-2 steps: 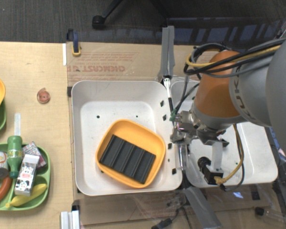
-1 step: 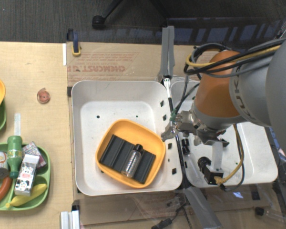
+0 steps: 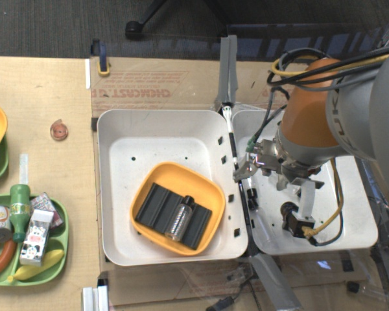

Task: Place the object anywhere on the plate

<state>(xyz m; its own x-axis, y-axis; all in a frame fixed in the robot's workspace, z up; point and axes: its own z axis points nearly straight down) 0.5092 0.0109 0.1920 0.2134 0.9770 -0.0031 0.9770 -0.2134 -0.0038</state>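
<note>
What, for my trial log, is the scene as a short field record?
plate: yellow, in the left bin
on plate: black ridged block, with a clear bottle lying on it
gripper: above the left side of the right bin
task state: block and bottle rest on the plate

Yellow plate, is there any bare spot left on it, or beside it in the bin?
The yellow plate is crowded: a black block and a clear bottle fill its middle. Only its far corner is bare. The left bin has open white floor between plate and far wall.
</note>
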